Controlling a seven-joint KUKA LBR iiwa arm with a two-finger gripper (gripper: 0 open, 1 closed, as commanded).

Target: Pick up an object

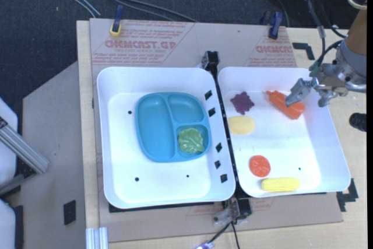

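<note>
We locate the hand (311,92) over the upper right part of the right bin (335,151), with its two fingers spread. One finger (298,92) sits at the far end of the orange carrot (285,104), apparently touching it; the other finger (324,96) stands clear to the right. The carrot lies on the bin floor and is not between the fingers, so we judge the pick not yet achieved: closing on an object and lifting both remain.

The right bin also holds a purple piece (242,102), a pale yellow lemon-like piece (240,125), a red-orange tomato (260,165) and a yellow corn cob (280,185). These lie well apart from the carrot and do not obstruct the hand.

The left bin (116,172) carries a blue divided plate (157,125) with a green leafy piece (191,140) in its lower right compartment.

We judge the main risk to be finger placement: as positioned, a closure may push the carrot aside rather than grip it. The nearby bin wall limits approach from the right.
</note>
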